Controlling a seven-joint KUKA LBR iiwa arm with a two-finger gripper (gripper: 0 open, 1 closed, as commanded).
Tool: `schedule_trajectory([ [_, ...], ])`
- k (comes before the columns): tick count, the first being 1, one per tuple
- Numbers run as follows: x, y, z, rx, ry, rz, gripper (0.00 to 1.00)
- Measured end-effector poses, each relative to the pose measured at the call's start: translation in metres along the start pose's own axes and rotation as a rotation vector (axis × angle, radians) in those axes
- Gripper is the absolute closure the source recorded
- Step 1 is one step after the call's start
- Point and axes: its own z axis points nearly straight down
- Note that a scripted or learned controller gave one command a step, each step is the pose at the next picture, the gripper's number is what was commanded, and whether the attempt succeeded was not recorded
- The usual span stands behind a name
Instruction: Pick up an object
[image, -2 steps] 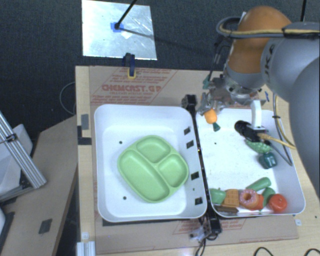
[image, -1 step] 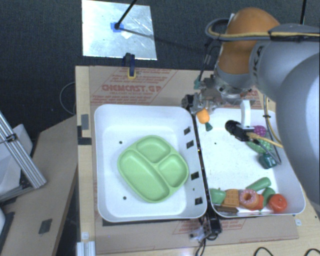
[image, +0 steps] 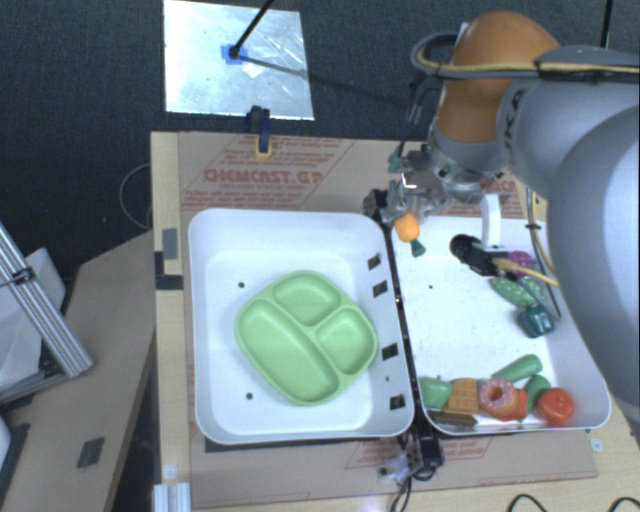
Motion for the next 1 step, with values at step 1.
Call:
schedule_trajectory([
  [1,0.0112,0.0070,-0.0095,-0.001,0.001,-0.001,1.00],
])
